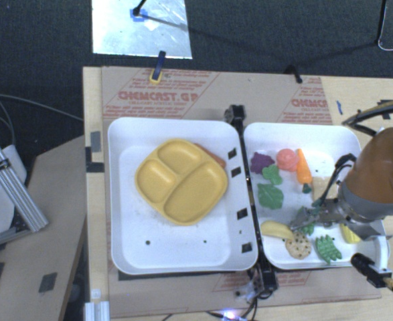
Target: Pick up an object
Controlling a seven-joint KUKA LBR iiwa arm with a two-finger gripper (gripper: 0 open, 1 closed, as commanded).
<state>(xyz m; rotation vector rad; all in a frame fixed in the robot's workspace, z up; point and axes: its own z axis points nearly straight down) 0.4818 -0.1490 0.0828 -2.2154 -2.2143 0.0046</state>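
Note:
My gripper (306, 219) reaches in from the right and hangs low over the front middle of the right bin (296, 128). Just below and left of it lie a yellow banana (276, 230) and a speckled cookie (297, 247). A dark green leafy piece (271, 196) lies to its upper left. A ridged green piece (328, 249) and a small yellow piece (349, 234) sit by the front wall, partly under the arm. Nothing shows as held.
At the back of the right bin are purple grapes (262, 160), a red tomato (288, 159), an orange carrot (304, 168) and a small green piece (272, 174). The left bin (183, 249) holds a yellow divided plate (181, 180). A black divider (244, 179) separates the bins.

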